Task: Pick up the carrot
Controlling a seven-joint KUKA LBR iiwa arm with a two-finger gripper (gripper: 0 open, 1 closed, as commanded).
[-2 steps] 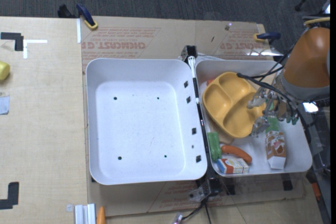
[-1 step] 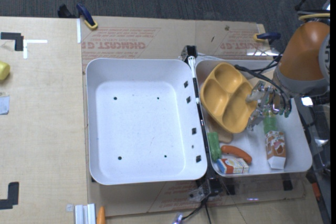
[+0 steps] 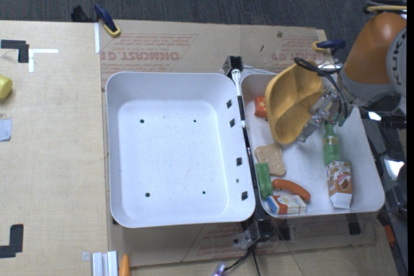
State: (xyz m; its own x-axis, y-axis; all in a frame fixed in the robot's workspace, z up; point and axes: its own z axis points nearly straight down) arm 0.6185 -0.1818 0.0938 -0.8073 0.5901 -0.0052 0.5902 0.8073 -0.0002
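The gripper hangs over the right bin, in its far half, with the arm's orange band just behind it to the right. Its tip is pressed against the rim of a yellow bowl, which stands tilted on edge just left of the gripper, with its hollow facing it. Whether the gripper is wide, narrow or clamped on that rim cannot be told, because the tip blends into the bowl's edge and the clutter around it.

The carrot lies well apart from the gripper, toward the near edge of the bin and a little left of it. It is a short orange piece lying nearly flat, slanting slightly, and nothing touches it from above. Just nearer than the carrot sits a small box, touching or almost touching it. A green stick lies to the carrot's left against the bin wall, with a bread slice between it and the bowl.

Directly below the gripper in the view lies a green bottle, and beyond that, nearer the front, a carton. A red item peeks out on the bowl's far side from the gripper, partly hidden.

The left bin lies well left of the gripper.
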